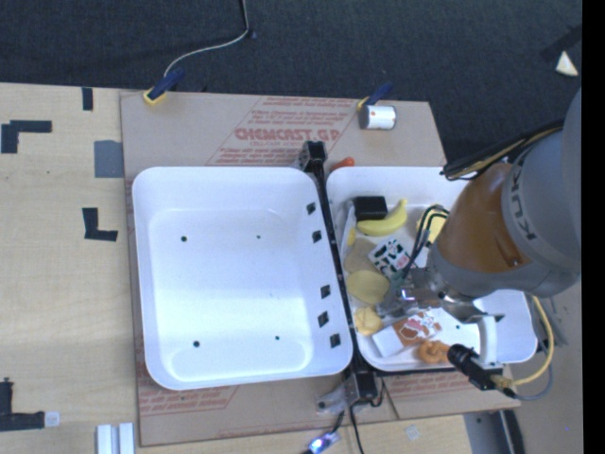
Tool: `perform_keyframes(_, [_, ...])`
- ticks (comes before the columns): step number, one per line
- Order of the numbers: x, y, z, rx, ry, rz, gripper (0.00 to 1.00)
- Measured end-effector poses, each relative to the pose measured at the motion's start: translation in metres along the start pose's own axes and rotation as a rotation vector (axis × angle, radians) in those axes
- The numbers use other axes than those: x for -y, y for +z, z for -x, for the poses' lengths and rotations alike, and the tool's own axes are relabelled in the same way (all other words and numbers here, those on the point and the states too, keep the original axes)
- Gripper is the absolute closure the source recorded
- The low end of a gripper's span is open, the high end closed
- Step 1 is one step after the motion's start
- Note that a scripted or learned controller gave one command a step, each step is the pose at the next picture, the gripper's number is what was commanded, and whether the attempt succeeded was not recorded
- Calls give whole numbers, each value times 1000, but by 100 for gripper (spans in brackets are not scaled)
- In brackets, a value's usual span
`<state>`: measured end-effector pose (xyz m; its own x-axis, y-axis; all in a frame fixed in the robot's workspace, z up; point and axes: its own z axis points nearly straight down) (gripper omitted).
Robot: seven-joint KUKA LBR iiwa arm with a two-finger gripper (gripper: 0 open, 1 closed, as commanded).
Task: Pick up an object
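- Gripper [395, 294] of mine is low in the right bin [510, 346]; I cannot tell its state.
- Banana [383, 222] lies sideways, ends curling up.

Bright even light, white bins glaring, perhaps slightly soft focus

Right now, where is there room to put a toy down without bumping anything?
The left bin has a bare white floor from wall to wall. The right bin is crowded: banana, black block and other bits sit near the divider, with the arm over them.
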<state>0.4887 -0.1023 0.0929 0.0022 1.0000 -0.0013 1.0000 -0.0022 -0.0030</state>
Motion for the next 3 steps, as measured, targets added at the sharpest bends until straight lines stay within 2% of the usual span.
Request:
perform_keyframes(1, [-36,-25,-9,-1,-5,5,100])
perform_keyframes(2, [-8,9,-6,-1,-1,2,100])
perform_keyframes(3, [-69,-62,53,5,-2,13,100])
